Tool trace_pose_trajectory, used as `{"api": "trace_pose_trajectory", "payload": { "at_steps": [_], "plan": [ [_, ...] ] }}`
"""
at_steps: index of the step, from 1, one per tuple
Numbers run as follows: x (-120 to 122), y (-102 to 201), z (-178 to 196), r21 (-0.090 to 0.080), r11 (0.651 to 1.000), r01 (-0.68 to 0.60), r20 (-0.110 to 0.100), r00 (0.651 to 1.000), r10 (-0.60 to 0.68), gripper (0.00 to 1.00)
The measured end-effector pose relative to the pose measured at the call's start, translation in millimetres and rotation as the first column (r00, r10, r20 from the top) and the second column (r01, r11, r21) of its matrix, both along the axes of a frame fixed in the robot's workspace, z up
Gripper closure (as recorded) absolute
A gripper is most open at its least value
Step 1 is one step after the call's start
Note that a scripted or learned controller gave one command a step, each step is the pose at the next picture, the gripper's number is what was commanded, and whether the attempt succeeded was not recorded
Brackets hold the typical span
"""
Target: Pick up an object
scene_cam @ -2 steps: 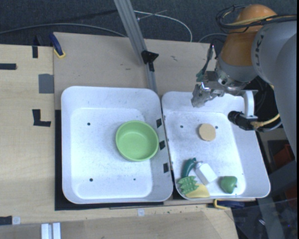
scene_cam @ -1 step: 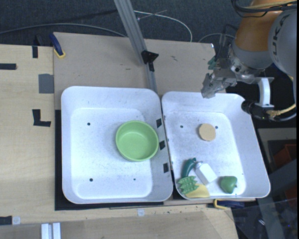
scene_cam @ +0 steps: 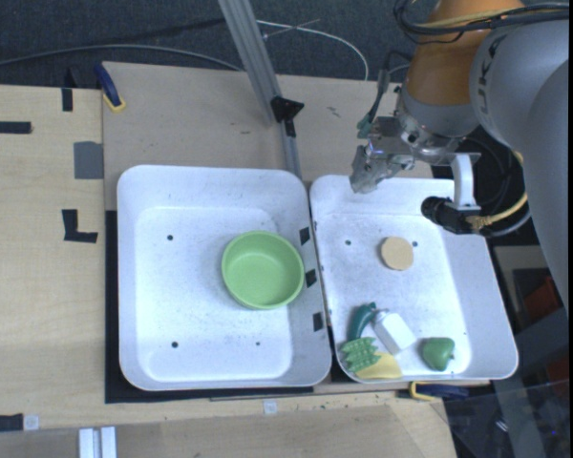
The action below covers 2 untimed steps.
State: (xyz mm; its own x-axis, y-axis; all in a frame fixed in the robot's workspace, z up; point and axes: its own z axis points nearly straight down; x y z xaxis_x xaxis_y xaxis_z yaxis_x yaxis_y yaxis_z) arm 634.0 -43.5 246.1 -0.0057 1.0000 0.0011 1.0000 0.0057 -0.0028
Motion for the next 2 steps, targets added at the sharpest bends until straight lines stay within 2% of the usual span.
{"api": "trace_pose_trajectory", "payload": {
  "at_steps": [1, 2],
  "plan": [
    [8, 61, 2, 0.001, 1.000, -0.002, 0.002, 1.000, 0.002, 1.00],
    [12, 115, -16, -0.001, 1.000, -0.001, -0.001, 1.000, 0.001, 1.00]
  ]
}}
